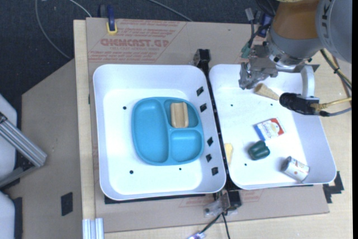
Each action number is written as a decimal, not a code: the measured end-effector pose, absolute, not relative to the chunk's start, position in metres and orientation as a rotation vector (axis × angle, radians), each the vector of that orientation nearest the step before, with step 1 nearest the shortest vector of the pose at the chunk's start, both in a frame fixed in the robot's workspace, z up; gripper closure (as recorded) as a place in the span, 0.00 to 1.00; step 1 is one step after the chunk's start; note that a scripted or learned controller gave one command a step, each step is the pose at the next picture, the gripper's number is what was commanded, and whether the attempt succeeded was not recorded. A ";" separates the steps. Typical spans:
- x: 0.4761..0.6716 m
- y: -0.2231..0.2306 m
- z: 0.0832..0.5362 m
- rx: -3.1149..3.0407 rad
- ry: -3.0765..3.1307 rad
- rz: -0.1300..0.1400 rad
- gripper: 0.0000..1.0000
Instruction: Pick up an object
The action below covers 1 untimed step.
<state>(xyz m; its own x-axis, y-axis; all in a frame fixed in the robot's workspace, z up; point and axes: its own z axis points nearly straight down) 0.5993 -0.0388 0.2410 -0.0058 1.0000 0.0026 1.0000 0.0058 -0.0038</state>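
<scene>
- The arm (313, 3) comes in from the top right; it is big and grey, with an orange band above the wrist
- The wrist bends down toward the bench; it points down and a little to the left
- The gripper (250, 82) hangs at the low end of the arm; it is small, dark and grey

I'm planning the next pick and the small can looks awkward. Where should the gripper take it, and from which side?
Probably from straight above, closing across the middle of the can. It lies on its side near the right bin's front corner, so fingers should straddle the round body, not the ends.
</scene>
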 end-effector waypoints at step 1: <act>0.603 0.013 0.245 -2.214 -2.227 -0.004 1.00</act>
